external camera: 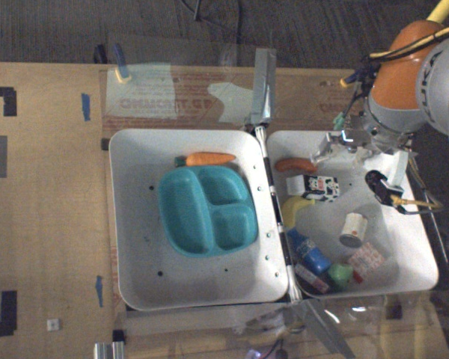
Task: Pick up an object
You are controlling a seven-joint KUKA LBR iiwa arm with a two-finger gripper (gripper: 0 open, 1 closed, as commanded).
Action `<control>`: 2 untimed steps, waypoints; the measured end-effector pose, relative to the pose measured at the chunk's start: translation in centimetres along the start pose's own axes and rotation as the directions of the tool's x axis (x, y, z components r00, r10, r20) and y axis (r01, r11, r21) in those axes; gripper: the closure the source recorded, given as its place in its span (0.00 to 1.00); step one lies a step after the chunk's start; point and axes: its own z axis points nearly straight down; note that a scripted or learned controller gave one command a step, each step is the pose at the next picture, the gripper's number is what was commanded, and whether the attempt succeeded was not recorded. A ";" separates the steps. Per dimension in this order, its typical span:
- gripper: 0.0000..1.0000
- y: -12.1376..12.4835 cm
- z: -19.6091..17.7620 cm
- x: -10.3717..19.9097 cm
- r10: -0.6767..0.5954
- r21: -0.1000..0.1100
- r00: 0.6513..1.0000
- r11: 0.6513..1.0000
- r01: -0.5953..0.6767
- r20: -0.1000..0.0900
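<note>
Arm (pixel 423 66) comes in from the right and the gripper (pixel 335 146) sits over the far edge of the right bin (pixel 423 264), toward its far-left corner. Can't tell whether it's open or closed from this angle, and can't tell whether it has anything. All pickable stuff is lying in the bins. Right bin: brown sausage-shaped item (pixel 295 164) near the far wall, just left of and below the gripper in view; black-and-white carton (pixel 322 187) right beside it on the near side; yellow banana-like piece (pixel 295 208) against the left wall, touching or nearly touching the carton. White cup (pixel 352 229) is on its side mid-bin, apart from the others. Near-left corner is a cluster: blue bottle (pixel 308 251), green item (pixel 340 275) and a dark reddish item (pixel 311 279) packed close together, with a pink patterned packet (pixel 367 260) just right of the green one. Left bin (pixel 131 268): teal divided plate (pixel 208 209) roughly centred, tilted a bit in plan, and an orange carrot (pixel 206 158) lying along its far edge, touching or just beside it. Both are well apart from the gripper.
</note>
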 end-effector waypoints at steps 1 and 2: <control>0.00 -4.9 -12.9 -1.8 -0.046 -0.003 0.999 0.999 0.046 0.001; 0.00 -6.4 -28.5 -3.4 0.191 -0.003 0.982 0.982 -0.191 0.001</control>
